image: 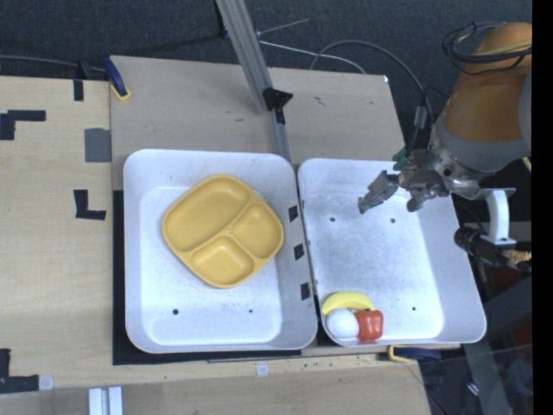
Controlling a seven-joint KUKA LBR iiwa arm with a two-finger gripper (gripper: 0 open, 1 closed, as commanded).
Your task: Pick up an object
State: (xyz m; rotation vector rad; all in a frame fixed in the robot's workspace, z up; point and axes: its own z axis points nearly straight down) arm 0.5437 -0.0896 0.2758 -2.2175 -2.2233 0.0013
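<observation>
A yellow divided plate (223,230) lies in the left bin (143,258). In the right bin (432,258), at its front left corner, a yellow banana-like piece (346,300), a white egg-like ball (343,322) and a small red pepper-like piece (370,324) huddle together. My gripper (393,195) hangs over the back part of the right bin, well behind those three things. Its two dark fingers (373,194) stand spread apart with nothing between them.
A grey metal pole (246,41) slants down from the top to the seam between the bins. Black cables (363,54) run behind the right bin. The arm's grey and orange body (488,93) fills the upper right.
</observation>
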